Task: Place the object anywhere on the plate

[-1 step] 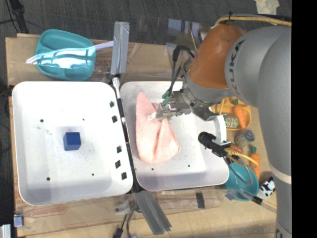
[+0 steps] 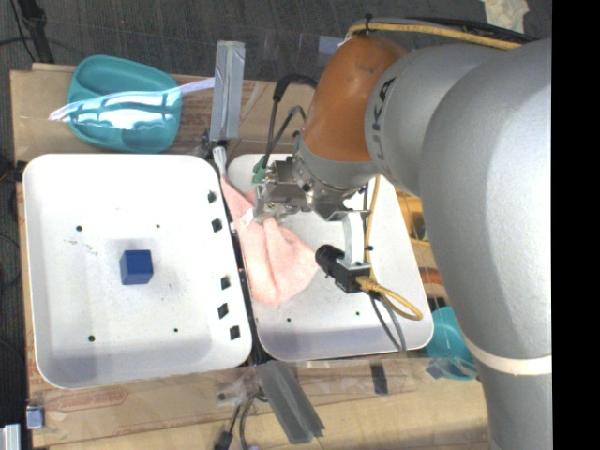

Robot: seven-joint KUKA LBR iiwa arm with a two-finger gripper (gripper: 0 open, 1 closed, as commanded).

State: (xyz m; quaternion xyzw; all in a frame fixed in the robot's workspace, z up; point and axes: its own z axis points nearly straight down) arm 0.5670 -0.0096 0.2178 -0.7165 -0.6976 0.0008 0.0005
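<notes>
The gripper [image 2: 272, 198] hangs over the pink cloth [image 2: 277, 261] in the right bin [image 2: 394, 331], grip impossible to judge, no plate in sight, so placing looks undone.

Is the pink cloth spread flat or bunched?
Bunched. The pink cloth lies crumpled in folds at the left side of the right bin, below the gripper.

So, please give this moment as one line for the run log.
arm: over right bin | gripper: at pink cloth | blue cube: left bin
</notes>
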